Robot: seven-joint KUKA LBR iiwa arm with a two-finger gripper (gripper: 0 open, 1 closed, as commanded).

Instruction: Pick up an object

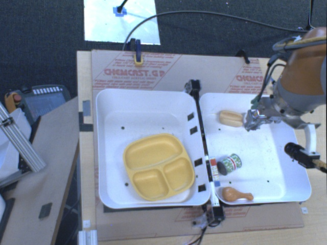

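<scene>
Three items lie in the right shallow white bin: a tan oblong bread-like piece at 11 o'clock, just beside the metal tool, a small green-labelled can, and an orange plastic drumstick at 7 o'clock.

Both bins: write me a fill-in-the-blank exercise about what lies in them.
1. The yellow divided tray lies in the ____ bin.
2. The tray has ____ compartments.
3. The small can lies on its ____ in the right bin.
4. The gripper is just right of the ____-coloured bread roll.

Missing words: left; three; side; tan
</scene>
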